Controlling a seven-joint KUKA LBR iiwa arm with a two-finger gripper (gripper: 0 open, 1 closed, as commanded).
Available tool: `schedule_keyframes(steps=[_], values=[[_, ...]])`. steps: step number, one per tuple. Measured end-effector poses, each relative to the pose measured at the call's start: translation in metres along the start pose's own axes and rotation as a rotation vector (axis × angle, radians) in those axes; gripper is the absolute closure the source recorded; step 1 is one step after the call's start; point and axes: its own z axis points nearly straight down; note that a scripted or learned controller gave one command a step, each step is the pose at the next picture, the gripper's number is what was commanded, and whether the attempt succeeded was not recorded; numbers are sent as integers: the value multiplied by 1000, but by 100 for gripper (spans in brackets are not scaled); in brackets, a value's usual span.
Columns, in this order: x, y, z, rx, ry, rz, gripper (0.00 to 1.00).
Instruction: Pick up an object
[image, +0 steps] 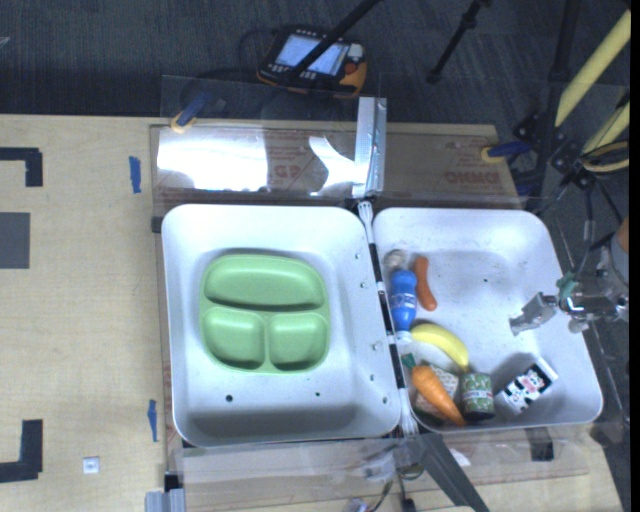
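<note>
Banana (443, 343) lies wedged among the clutter along the right bin's (500, 235) left edge; your gripper (540, 312), fingers state unclear, could snag its neighbours.

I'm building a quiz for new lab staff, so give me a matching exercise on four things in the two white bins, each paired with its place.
Things:
1. green three-compartment plastic tray
2. yellow toy banana
3. blue plastic bottle
4. black-and-white patterned box

Places:
A. right bin, near its front right corner
B. left bin, about the middle
C. right bin, along its left wall, towards the back
D. right bin, just in front of the bottle, behind the orange toy carrot

Pairs: 1-B, 2-D, 3-C, 4-A
</note>
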Motion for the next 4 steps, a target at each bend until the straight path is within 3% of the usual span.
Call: schedule_keyframes(steps=[1, 2, 3, 4], values=[[62, 51, 30, -4, -3, -101, 0], [72, 4, 107, -6, -3, -431, 0], [72, 6, 99, -8, -2, -428, 100], [133, 29, 13, -4, -3, -181, 100]])
